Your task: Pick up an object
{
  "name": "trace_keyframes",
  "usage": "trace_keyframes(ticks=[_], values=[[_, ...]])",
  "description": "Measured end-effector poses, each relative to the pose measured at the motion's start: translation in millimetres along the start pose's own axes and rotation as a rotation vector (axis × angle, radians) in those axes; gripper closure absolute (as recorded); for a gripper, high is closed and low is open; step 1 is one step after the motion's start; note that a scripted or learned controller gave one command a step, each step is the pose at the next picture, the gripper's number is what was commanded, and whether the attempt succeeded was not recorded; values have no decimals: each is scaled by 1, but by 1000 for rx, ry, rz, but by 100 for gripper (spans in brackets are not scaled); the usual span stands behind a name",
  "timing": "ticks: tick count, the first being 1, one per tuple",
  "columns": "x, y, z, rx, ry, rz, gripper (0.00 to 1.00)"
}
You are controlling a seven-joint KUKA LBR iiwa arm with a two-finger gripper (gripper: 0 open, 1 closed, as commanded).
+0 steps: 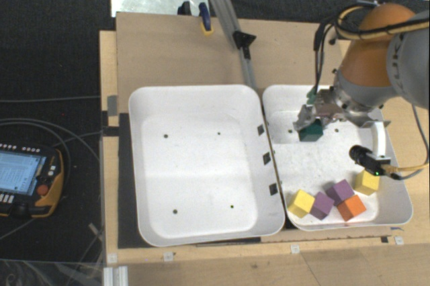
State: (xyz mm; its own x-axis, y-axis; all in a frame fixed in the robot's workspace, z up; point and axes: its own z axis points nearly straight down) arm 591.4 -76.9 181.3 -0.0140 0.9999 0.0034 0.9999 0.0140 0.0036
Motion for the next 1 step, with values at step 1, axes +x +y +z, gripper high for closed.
trace_keyframes(ticks=[1], values=[[63,-62,-9,8,1,3,100]])
